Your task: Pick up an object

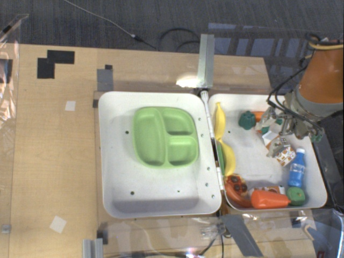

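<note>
The arm [322, 79] ran off the right edge; its gripper [279, 136] was too tangled in cables to read, and partly hid a small carton [285, 156] beneath it

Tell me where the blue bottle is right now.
The blue bottle lies in the right bin near its right wall, just above a green round toy and below the gripper.

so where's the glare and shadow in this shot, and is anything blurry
In the camera view a bright glare spot sits on the metal post at the top edge between the bins; the left bin carries a soft shadow across its lower floor below the green tray; the pincer over the right bin looks slightly blurred, so its fine detail is hard to read.
</note>
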Motion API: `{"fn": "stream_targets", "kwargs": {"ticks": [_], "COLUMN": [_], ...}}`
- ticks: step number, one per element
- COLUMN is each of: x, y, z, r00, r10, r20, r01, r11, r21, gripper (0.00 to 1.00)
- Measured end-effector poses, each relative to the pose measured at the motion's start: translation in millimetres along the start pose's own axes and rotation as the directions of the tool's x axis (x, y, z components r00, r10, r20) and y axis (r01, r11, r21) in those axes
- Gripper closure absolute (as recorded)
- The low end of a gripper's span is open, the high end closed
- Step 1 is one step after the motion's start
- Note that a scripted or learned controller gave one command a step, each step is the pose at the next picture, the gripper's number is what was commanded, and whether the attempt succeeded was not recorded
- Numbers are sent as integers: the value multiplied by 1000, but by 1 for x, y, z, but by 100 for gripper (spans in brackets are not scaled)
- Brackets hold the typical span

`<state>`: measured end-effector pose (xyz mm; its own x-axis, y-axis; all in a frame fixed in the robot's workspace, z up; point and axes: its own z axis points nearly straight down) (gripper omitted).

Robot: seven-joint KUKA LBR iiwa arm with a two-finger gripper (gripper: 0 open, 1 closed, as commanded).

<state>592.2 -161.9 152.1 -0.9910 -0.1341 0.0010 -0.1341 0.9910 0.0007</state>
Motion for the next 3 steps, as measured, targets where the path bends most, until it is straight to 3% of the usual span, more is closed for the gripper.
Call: {"fn": "stream_targets", "kwargs": {"ticks": [1, 2, 3], "x": [-42, -65, 21], "y": [17, 18, -28], "z": [61, 60, 62], "r00": [991, 981, 957], "r10": [130, 176, 290], "r20": [-17, -76, 14], "r01": [-130, -176, -290], "r11": [991, 984, 957], "r21": [0, 8, 4], "gripper": [0, 0, 0]}}
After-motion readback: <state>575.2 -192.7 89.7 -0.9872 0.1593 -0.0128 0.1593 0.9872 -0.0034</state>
